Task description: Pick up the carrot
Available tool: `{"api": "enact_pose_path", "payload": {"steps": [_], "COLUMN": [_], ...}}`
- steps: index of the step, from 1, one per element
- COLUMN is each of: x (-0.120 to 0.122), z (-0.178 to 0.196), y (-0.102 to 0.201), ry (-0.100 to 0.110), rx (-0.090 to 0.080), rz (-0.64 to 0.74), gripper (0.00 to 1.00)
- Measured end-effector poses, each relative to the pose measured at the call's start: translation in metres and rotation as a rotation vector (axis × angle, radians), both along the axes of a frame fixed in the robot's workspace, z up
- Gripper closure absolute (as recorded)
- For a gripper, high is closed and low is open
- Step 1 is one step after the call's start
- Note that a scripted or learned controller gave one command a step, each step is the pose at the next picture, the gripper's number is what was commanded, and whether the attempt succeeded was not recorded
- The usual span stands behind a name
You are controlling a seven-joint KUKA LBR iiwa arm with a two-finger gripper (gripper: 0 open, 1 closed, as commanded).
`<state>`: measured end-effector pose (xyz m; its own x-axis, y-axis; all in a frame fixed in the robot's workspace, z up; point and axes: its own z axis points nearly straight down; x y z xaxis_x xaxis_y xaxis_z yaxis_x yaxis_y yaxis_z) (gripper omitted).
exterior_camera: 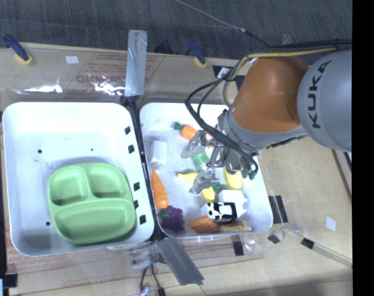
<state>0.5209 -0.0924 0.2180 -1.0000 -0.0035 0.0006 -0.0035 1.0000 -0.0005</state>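
We see the claw low over the middle of the right bin, its two metal fingers spread apart, one toward the upper part of the bin and one lower down, with nothing between them that we can make out. A green piece lies in the gap beneath them, though we cannot tell whether the fingers touch it. The arm comes in from the right of the frame, its orange band bulging over the bin's upper right corner and its grey body running off the right edge, with black cables looping over the wrist.

The carrot lies to the lower left of the claw, apart from it, stretched along the bin's left wall in the centre of the frame. Its lower end is just beside a cluster of purple grapes. A smaller orange piece with a green tip sits just above the upper finger, and another orange, wedge-like item rests along the bin's bottom wall.

Yellow pieces lie just right of and below the claw, and a black-and-white toy sits under them near the lower right corner. A small white block lies near the upper left of this bin.

In the left bin, at the lower left of the frame, rests a green divided plate. Both bins sit on the tabletop.
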Motion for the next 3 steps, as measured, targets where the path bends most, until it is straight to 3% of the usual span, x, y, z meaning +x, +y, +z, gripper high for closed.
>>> {"api": "enact_pose_path", "payload": {"steps": [1,2,3], "x": [0.063,0.104,0.107], "z": [-0.037,-0.129,-0.115], "y": [-0.041,-0.049,-0.047], "ry": [0.002,0.003,-0.007], "rx": [0.000,0.002,0.000], "rz": [-0.020,-0.067,-0.060], "gripper": [0.00,0.00,1.00]}}
